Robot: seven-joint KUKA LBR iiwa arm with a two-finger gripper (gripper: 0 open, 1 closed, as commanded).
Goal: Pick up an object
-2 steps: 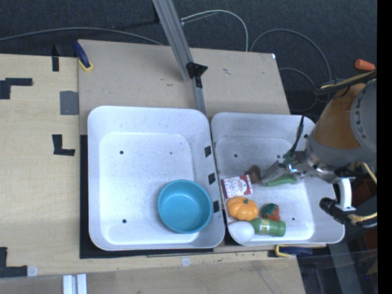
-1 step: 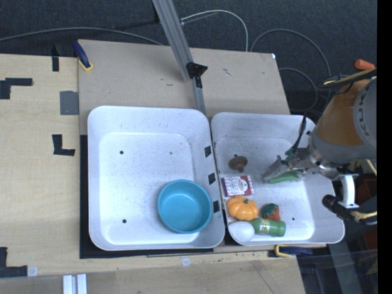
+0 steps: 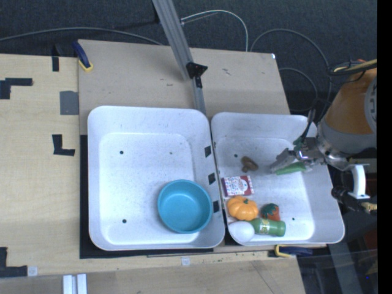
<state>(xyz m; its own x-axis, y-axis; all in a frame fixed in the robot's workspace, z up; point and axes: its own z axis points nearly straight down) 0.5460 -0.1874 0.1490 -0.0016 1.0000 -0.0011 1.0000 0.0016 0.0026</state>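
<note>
Reaching in over the right bin (image 3: 318, 225), the gripper (image 3: 286, 162) hangs low above the bin floor, its grey fingers pointing toward the bin's centre. A green item (image 3: 290, 169) lies along the lower side of the fingers; whether it is clamped or merely beside them cannot be told, nor can the finger opening.

Nearest candidate: a small brown object (image 3: 248, 163), just ahead of the fingertips and apart from them. Further ahead and below it sits a red-and-white packet (image 3: 236, 185). Below that, a cluster is packed against the bin's near wall: an orange pumpkin-shaped toy (image 3: 243, 208), a white egg-like object (image 3: 241, 230), a green bottle-shaped item (image 3: 268, 227) and a red piece (image 3: 270, 212), all touching or nearly so.

Beyond the dividing rims, the left bin (image 3: 110, 127) holds a blue bowl (image 3: 184, 206), well away from the gripper.

Likely fault conditions:
- The brown object is small and low; fingers closing slightly off-centre may push it aside.
- In the cluster, a descent may strike a neighbour or wedge on two items.
- Items near the wall leave little finger clearance.
</note>
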